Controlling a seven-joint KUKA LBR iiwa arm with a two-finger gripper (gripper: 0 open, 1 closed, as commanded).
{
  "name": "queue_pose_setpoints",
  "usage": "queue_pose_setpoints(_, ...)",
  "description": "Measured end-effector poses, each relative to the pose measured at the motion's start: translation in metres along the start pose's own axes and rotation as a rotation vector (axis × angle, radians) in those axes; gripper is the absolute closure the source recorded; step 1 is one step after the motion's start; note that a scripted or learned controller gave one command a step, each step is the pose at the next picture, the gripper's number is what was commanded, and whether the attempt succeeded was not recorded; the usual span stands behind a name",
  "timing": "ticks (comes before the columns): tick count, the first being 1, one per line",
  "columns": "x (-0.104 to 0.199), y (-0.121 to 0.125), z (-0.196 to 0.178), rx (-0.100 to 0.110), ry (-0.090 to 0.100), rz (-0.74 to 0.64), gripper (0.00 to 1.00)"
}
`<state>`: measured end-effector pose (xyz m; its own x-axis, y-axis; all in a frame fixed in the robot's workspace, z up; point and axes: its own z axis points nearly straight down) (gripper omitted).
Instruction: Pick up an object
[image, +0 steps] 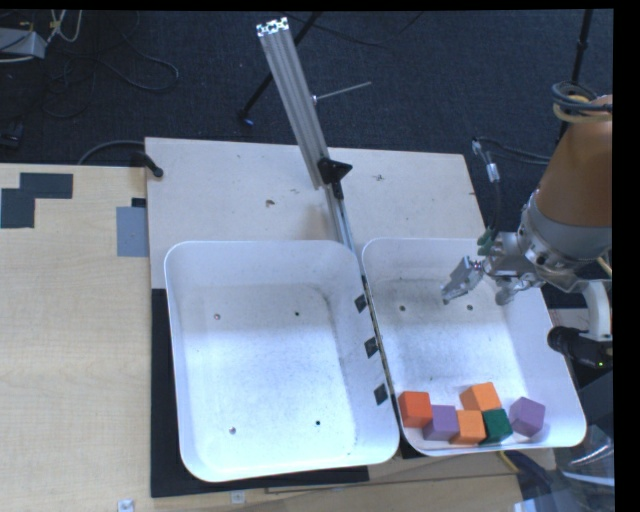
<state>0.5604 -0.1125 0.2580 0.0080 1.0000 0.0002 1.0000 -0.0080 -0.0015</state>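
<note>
Metal pincer (482, 285) spread wide above smooth white bin (440, 330); matte cubes (470, 412) clustered below.

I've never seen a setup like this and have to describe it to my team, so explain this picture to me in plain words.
This is one photo from a camera fixed above a workbench, looking down at a slant. The grey machine with an orange band at the right is a robot arm. Its grasping part, a gripper with two jaws, hangs over the upper part of the right bin; nothing can be seen between the jaws. Beside it sits the left bin, also shallow and white. Near the front edge of the right bin lie small blocks: an orange block, a purple block, a green block and a few more in orange and purple. The robot's job is to pick one up; none is lifted yet.
</note>
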Motion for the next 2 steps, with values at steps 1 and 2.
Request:
queue_pose_setpoints(1,-0.046,-0.008,0.141,0.009,0.001,-0.005,0.0)
queue_pose_setpoints(2,-0.047,-0.006,0.126,0.002,0.0,-0.001,1.0)
